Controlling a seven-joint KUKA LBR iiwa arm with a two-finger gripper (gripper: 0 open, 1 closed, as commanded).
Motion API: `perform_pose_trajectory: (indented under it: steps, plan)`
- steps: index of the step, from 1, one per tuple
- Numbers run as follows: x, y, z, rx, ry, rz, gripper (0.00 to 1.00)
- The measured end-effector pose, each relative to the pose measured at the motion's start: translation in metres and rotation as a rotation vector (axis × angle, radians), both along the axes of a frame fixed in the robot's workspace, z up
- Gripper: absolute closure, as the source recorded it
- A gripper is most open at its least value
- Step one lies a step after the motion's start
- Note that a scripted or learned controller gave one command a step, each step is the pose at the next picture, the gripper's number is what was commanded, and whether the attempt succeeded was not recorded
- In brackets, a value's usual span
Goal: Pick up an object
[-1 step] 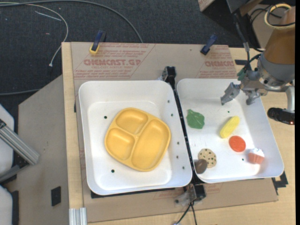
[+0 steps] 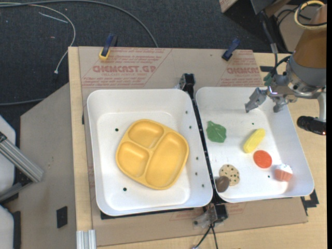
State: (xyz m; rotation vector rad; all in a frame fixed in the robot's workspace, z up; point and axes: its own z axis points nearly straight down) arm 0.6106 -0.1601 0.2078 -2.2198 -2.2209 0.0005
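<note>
left bin (image 2: 98,139) held a yellow divided plate (image 2: 152,153). right bin (image 2: 301,154) had green piece (image 2: 216,132), corn (image 2: 253,140), orange disc (image 2: 262,159), cookie (image 2: 230,174) — all loose. gripper (image 2: 265,101) hovered over its far edge, fingers spread, pinching nothing.

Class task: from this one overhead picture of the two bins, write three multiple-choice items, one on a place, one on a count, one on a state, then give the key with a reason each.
1. Where does the yellow divided plate lie?
A. left bin
B. right bin
C. on the cardboard

2. How many compartments has the plate?
A. two
B. three
C. five

3. How do the fingers of the gripper stand?
A. shut on the corn
B. shut on the cookie
C. open, holding nothing

Key: 1 A, it lies within the left bin. 2 B, ridges split it in three. 3 C, they stand spread above the right bin, the corn and cookie lying apart.
</note>
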Motion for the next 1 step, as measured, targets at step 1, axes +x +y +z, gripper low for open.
perform_pose_trajectory:
  steps: [1]
  plan:
    - [0.0063,0.008,-0.0492,0.001,0.003,0.002,0.0]
